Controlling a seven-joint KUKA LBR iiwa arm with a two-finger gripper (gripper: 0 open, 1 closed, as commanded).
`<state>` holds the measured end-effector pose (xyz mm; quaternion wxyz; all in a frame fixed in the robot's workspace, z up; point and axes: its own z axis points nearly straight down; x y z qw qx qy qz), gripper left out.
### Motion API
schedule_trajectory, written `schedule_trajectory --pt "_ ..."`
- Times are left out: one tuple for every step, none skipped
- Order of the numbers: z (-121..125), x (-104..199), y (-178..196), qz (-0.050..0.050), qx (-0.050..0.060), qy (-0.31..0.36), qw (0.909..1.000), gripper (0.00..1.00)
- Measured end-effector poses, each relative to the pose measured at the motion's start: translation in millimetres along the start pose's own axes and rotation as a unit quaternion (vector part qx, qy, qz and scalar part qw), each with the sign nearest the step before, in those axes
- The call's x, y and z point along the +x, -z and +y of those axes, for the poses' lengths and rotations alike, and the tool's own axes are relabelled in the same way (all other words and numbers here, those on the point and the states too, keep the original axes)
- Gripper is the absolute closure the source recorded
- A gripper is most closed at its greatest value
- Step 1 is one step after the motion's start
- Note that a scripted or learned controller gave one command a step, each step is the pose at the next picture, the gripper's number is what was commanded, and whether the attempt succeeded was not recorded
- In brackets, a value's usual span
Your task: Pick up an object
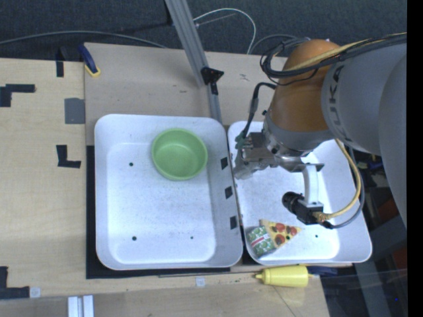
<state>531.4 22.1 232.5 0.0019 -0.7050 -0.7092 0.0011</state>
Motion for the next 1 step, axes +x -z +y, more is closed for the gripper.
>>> schedule_trajectory --pt "-14.9 44.9 4.0 0.0 0.0 0.001 1.0 1.0"
